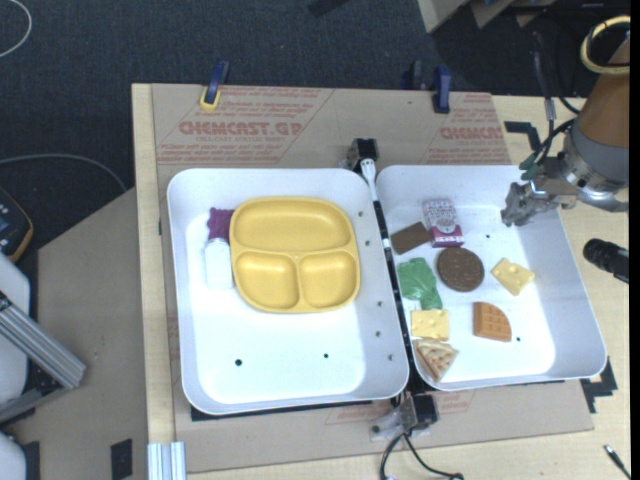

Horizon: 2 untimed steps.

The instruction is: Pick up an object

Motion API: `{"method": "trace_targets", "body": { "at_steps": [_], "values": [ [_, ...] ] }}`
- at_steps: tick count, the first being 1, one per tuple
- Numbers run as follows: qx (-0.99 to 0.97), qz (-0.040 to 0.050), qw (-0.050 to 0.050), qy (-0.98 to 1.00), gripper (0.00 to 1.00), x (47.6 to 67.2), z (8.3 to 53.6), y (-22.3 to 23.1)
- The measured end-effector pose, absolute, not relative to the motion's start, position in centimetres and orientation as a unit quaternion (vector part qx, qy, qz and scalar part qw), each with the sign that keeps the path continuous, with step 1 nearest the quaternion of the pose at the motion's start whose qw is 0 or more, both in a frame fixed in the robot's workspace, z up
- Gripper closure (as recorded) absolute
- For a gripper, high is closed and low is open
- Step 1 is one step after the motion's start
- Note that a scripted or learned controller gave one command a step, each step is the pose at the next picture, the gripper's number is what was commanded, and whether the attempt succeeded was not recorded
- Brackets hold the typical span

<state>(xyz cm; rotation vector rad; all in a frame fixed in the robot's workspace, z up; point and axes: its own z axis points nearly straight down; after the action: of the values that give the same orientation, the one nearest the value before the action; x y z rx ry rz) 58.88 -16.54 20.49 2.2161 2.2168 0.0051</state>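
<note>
1. Fingers (511, 211): seemingly parted, nothing between them, above the right bin's (570, 318) far corner.
2. Cheese wedge (512, 275): nearest candidate, lying just beside the brown disc (460, 268). Probably light, stiff, smooth plastic; grip across its short flat sides.
3. Desk (150, 268): carries both bins.

A robotics lab: a grey arm (600, 128) reaches over two white bins (190, 268) on a cardboard-covered bench (300, 118), with clamps (212, 88) at its far edge and loose cables (30, 28) on dark carpet.
</note>
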Motion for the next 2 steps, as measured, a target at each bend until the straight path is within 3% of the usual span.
{"method": "trace_targets", "body": {
  "at_steps": [1, 2],
  "values": [
    [0.707, 0.0012, 0.003, 0.707, 1.00, 59.0, 22.7, -16.6],
    [0.705, 0.0008, 0.000, 0.709, 1.00, 60.0, 22.2, -11.8]
  ]
}}
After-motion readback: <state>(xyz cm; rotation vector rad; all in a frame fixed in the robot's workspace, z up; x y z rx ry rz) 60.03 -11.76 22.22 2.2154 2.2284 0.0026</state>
